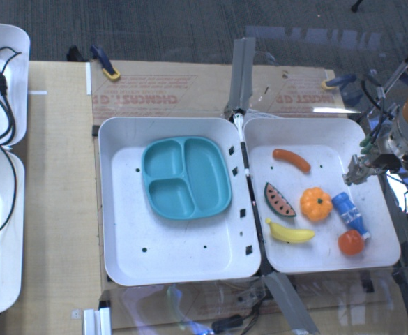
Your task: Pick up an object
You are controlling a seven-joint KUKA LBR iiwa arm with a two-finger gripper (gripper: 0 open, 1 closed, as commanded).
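Camera view: the blue bottle (pixel 350 213) lies in the right bin (pixel 329 262), just below the gripper (pixel 352 173), beside pumpkin (pixel 316 204), tomato (pixel 351 243), banana (pixel 290 233), watermelon slice (pixel 279 201) and sausage (pixel 291 160). Left bin (pixel 120 257) holds a teal divided plate (pixel 187 177).

Red print runs across the flattened cardboard sheet (pixel 190 89) along the worktop's far edge, behind both bins. It reads upside down from here, and the letters are too blurred to spell out with confidence. Nothing else bears readable writing.
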